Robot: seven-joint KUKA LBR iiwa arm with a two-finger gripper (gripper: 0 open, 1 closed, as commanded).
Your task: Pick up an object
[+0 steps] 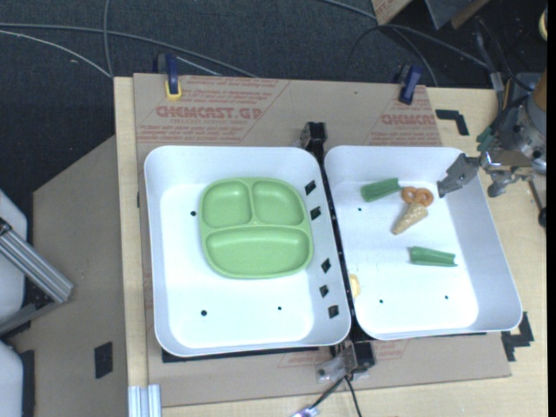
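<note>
Poised over the right bin's upper right corner, the end effector (455, 179) reaches in from the right edge of the view, its dark tip angled down and to the left toward the bin floor. Whether it is open or closed cannot be told from this slant, and nothing shows in its grip.

Four small things lie on the floor of the right bin (486, 259). Nearest the end effector is an orange ring-shaped piece (419, 197), just left of the dark tip and apart from it. Touching the ring from below is a tan cone-like piece (409, 219), its long axis running diagonally, with the narrow end pointing down-left. Left of the ring, a green stick-shaped piece (380, 189) lies nearly level, tilted slightly up to the right. A second green piece (433, 256) lies lower in the bin, its long axis close to horizontal, well apart from the others.

On the counter (130, 163), the left bin (165, 302) holds a green divided plate (255, 228) with three compartments, set flat near its middle.
</note>
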